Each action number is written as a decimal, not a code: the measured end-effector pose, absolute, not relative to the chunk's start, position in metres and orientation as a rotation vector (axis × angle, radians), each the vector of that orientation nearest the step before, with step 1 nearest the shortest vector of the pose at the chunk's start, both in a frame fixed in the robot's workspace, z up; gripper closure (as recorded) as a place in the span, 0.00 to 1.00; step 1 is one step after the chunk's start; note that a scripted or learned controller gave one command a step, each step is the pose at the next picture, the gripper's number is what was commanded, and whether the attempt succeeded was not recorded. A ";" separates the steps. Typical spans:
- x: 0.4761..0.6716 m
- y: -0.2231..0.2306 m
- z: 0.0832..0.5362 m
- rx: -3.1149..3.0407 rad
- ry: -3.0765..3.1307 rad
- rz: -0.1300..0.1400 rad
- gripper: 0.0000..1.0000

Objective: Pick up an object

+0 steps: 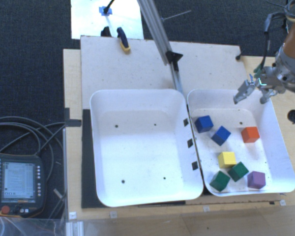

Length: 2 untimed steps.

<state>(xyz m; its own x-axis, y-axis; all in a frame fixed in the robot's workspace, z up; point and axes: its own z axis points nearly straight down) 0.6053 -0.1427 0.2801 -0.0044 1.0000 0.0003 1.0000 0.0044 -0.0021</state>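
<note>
The right bin holds several small cubes: two blue, an orange one, a yellow one, two green and a purple one. My gripper hangs over the bin's far edge, above and behind the orange cube. It is open, its two fingers spread apart with nothing between them, and it touches no cube.
The left bin sits beside the right one. A slanted aluminium pole crosses the bench from the back to the gap between the bins. A teach pendant with cables lies at the lower left. A blue-and-yellow clamp sits at the bench's back edge.
</note>
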 end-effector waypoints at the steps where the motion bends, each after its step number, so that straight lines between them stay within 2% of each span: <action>1: 0.606 -0.143 0.282 -2.217 -2.228 -0.002 0.00; 2: 0.596 -0.144 0.231 -2.218 -2.223 0.002 0.00</action>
<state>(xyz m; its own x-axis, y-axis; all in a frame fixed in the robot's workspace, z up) 0.5959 -0.1440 0.2306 -0.0020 1.0000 -0.0001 1.0000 0.0020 -0.0020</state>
